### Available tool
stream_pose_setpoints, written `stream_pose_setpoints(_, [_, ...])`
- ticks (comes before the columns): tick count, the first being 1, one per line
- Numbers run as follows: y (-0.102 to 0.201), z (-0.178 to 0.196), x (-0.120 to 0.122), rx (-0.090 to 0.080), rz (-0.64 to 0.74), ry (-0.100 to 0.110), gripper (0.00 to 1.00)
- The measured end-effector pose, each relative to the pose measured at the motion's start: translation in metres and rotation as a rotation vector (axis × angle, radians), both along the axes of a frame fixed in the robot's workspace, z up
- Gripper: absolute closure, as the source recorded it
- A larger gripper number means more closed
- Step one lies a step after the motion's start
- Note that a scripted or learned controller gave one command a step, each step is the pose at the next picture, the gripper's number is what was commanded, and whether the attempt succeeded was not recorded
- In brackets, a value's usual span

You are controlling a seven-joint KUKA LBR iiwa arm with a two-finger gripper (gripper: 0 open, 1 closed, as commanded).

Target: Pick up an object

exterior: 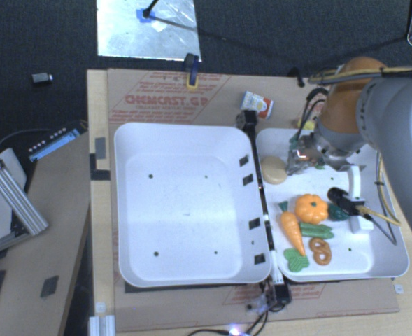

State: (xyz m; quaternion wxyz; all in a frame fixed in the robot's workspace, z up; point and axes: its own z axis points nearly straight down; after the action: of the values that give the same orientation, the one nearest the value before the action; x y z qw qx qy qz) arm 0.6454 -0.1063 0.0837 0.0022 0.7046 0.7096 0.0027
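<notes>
Gripper (301, 157) hovering in right bin (387, 257), finger state unclear; toy pumpkin (311, 208) sitting at its 5 o'clock.

1 fixed overhead camera, slanted, both bins (185, 208)

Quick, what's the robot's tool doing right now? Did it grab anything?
Tool: down in the right bin beside the beige round object; open or closed cannot be told, and nothing is seen held.
</notes>
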Motion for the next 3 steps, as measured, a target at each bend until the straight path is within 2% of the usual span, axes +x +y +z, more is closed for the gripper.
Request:
stream_pose_setpoints(1, [0.075, 0.108, 0.013, 0.001, 0.004, -0.004, 1.00])
stream_pose_setpoints(2, [0.152, 0.247, 0.025, 0.002, 0.005, -0.009, 1.00])
stream_pose_setpoints(3, [0.248, 0.334, 0.023, 0.002, 0.003, -0.002, 1.00])
